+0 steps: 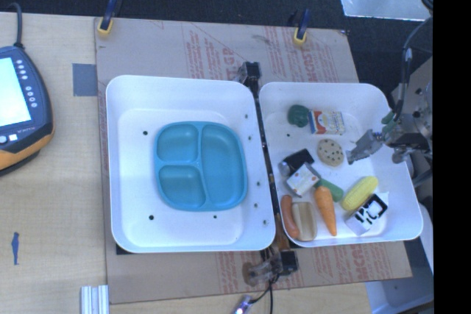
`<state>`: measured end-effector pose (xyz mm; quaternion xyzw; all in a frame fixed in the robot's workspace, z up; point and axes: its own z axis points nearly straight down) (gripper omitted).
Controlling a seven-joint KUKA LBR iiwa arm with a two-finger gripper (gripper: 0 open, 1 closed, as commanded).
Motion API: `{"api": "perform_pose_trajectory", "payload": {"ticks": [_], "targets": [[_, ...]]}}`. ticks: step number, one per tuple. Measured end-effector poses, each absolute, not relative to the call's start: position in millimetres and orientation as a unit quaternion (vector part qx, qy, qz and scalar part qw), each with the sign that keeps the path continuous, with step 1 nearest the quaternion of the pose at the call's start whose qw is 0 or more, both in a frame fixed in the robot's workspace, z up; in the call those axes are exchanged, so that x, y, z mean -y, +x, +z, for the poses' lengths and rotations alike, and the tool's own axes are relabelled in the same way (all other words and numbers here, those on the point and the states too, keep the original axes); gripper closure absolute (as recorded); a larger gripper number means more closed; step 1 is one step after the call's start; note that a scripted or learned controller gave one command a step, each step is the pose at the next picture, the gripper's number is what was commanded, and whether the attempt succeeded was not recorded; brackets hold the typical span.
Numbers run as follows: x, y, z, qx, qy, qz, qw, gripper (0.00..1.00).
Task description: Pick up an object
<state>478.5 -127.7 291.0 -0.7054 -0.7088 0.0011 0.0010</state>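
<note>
- Left bin (132,158) is holding a blue divided plate (200,165), lying flat at its centre.
- Right bin (353,95) is holding the candidate objects: corn cob (360,192), carrot (325,209), hot dog (299,220), cookie (330,152), green lump (298,115) and a small carton (327,121).
- Gripper (366,147) is hovering over the right bin's right side, gripping nothing; finger spacing is not resolving, cannot tell.

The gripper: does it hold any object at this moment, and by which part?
Nothing is held. The gripper is open above the right bin, with no object between its fingers.
</note>
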Motion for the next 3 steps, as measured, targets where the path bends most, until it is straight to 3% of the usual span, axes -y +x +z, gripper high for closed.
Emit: {"api": "perform_pose_trajectory", "payload": {"ticks": [1,2,3], "targets": [[95.2,475.5,156.5,0.709,-0.705,0.0020,0.002,0.00],[100.6,499.9,93.4,0.709,-0.705,0.0006,0.000,0.00],[101.5,603.0,95.2,0.709,-0.705,-0.0015,-0.003,0.00]]}}
